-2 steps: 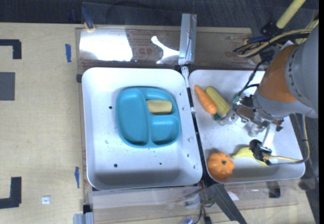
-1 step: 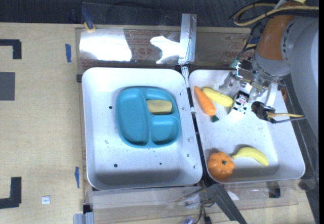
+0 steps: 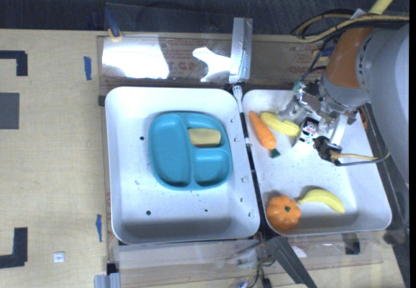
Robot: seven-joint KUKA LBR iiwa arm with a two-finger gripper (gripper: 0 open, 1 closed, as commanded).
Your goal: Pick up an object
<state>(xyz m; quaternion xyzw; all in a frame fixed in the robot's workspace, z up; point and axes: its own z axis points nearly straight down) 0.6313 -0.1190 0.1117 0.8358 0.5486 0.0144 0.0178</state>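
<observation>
On your left, the left bin [image 3: 123, 150] carries a blue divided plate [image 3: 175, 150] with a yellow sponge [image 3: 205, 138] in its 1 o'clock compartment. In the right bin [image 3: 370, 196], a carrot [image 3: 262, 130] lies beside a corn cob [image 3: 281, 125]; a small pumpkin [image 3: 283, 212] and a banana [image 3: 322, 199] sit toward 6 o'clock. The hand [image 3: 311, 129] hovers just right of the corn, but you cannot tell its grip.

Blue tray [image 3: 170, 150], orange carrot [image 3: 262, 130], orange pumpkin [image 3: 283, 211], yellow banana [image 3: 323, 199], white bins [image 3: 123, 117].
</observation>
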